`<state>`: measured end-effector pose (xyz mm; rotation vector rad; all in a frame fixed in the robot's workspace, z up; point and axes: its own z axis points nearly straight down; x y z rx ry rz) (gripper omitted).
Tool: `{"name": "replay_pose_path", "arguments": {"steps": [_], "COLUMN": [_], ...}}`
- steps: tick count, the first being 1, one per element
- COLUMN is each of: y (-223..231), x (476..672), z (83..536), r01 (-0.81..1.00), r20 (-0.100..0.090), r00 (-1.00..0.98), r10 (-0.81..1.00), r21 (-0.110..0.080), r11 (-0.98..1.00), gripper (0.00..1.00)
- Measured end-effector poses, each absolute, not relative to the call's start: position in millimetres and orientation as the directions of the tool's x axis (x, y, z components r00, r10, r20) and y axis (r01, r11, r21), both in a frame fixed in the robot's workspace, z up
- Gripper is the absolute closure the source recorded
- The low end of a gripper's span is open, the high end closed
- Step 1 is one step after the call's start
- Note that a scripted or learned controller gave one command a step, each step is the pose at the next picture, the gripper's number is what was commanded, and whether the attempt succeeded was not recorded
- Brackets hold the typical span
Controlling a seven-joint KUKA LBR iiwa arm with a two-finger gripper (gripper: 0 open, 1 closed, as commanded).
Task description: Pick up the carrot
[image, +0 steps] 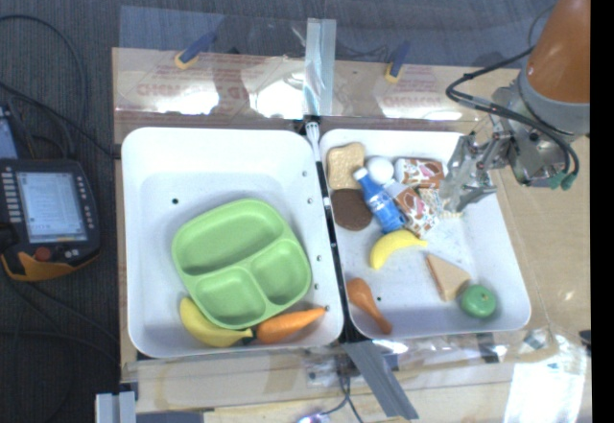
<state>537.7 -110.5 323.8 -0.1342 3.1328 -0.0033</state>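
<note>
**A:** Where was the arm?

**B:** It reached in from the right, its orange band at the upper right corner and the grey wrist angled down and leftward over the right bin (pixel 499 248). The gripper (pixel 459 183) hung by that bin's upper right part, just beside a patterned snack packet (pixel 418 191).

**A:** And the claw?

**B:** I could not tell whether it was spread or pressed together; the metal parts blurred into each other. Nothing showed between them.

**A:** The carrot?

**B:** The carrot (pixel 291 323) lay in the left bin (pixel 153 172), at the lower right corner, touching the rim of a green divided plate (pixel 242 263). A yellow banana (pixel 208 325) lay just beside it to the left. It was well apart from the gripper.

**A:** Anything else in the right bin?

**B:** A blue bottle (pixel 381 200), a second banana (pixel 393 246), a green apple (pixel 478 301), and an orange-brown piece (pixel 368 306) by the lower left wall.
</note>
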Motion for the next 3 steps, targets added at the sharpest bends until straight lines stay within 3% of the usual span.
{"name": "replay_pose_path", "arguments": {"steps": [1,2,3], "y": [-109.3,-29.9,-31.5], "x": [536.5,510.7,513.6], "z": [319.1,176.6,187.9], "r01": [-0.087,-0.084,-0.082], "r20": [0.004,0.015,0.007], "r00": [-0.996,-0.996,-0.997], "r10": [-0.087,-0.084,-0.082], "r21": [0.001,0.004,0.001], "r11": [0.996,0.996,0.997], "gripper": [0.0,0.0,1.0]}}
